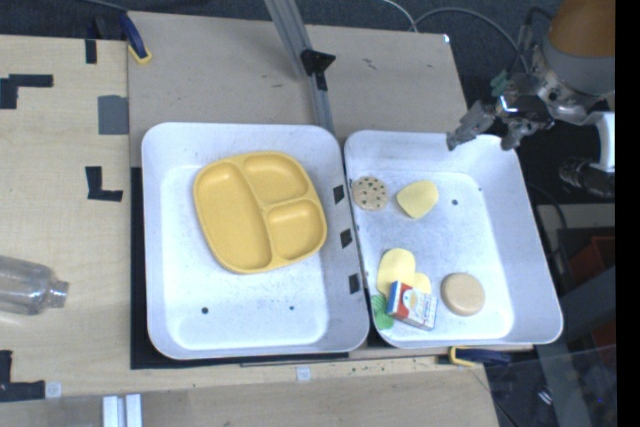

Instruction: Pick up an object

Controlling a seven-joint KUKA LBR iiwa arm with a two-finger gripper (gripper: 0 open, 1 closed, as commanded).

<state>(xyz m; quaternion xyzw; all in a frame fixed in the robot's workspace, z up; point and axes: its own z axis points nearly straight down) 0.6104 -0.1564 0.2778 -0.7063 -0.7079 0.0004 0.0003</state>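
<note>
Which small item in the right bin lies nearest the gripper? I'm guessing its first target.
The pale yellow piece, in the right bin's upper middle; the gripper hangs up and right of it.

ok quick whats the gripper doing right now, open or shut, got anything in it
Gripper: open, holding nothing, above the far right corner of the right bin, away from the items in it.

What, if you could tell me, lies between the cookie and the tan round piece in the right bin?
In the camera view, the yellow piece lies roughly on the line from the cookie to the tan round piece; otherwise bare white bin floor.
</note>
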